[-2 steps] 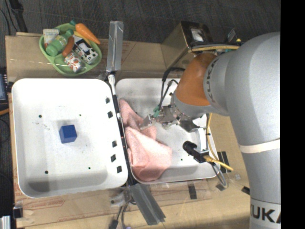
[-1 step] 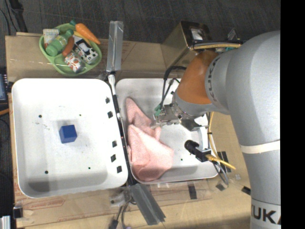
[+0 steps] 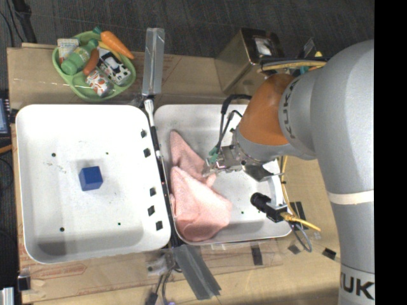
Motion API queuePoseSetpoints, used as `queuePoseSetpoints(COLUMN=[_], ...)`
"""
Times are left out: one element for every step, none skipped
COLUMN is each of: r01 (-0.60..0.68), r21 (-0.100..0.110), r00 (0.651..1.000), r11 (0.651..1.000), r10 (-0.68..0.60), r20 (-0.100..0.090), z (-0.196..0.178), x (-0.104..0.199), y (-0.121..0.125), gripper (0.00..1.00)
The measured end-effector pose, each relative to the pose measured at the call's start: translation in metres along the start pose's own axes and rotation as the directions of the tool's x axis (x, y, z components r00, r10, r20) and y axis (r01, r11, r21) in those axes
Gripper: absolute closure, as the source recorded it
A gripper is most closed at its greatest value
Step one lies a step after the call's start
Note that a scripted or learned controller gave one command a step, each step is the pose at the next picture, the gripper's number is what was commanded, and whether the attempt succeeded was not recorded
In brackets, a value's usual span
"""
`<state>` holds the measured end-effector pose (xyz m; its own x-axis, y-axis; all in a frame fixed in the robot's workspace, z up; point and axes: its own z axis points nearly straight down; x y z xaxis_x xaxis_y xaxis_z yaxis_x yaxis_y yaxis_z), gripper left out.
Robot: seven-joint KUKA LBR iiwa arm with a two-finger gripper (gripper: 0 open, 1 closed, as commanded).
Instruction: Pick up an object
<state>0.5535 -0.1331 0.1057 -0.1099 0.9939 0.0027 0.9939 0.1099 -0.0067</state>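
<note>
A pink cloth [image 3: 194,196] lies crumpled along the left side of the right bin [image 3: 254,230], reaching from its upper left down to the front wall. My gripper [image 3: 214,162] sits low in that bin, right at the cloth's upper right edge, touching or nearly touching the fabric. The wrist body above hides the fingers from this angle. A blue cube [image 3: 91,178] rests alone on the floor of the left bin [image 3: 38,132], far from the arm.
A green bowl [image 3: 95,65] with toy food, including a carrot, stands behind the left bin. A cardboard box [image 3: 249,54] stands behind the right bin. The grey arm with its orange band [image 3: 270,116] covers the right bin's right half. Cables lie at the front right.
</note>
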Motion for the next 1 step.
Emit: queuePoseSetpoints(r01=[0.036], r21=[-0.006], r00=[0.999], r11=[0.999], r10=[-0.036], r20=[0.002], z=[-0.0876], x=[0.0521], y=[0.0815], gripper=[1.00])
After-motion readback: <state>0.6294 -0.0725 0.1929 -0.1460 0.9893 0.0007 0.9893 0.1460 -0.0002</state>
